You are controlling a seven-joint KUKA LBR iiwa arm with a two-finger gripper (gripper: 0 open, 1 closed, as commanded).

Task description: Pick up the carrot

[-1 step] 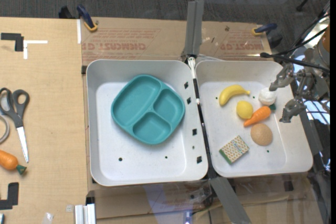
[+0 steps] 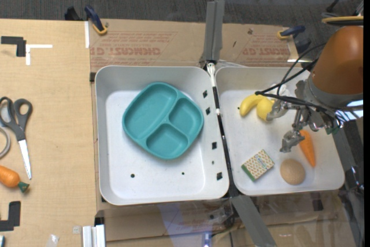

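A pale wooden bench [image 2: 46, 101] is seen at the left, bearing scissors [image 2: 17, 130] and a second carrot [image 2: 10, 177] near its edge. Dark carpet is seen beyond it. Cardboard [image 2: 144, 46] is laid under the two bins. In the left bin [image 2: 104, 142] a teal divided plate [image 2: 163, 120] is held. In the right bin [image 2: 231, 170] a banana [image 2: 256, 106], a small patterned packet [image 2: 257, 165], an egg [image 2: 292, 172] and the carrot [image 2: 307, 149] are seen. The gripper [image 2: 293, 137] is lowered just beside the carrot's upper end; whether it is parted or closed cannot be told, and no hold is shown.
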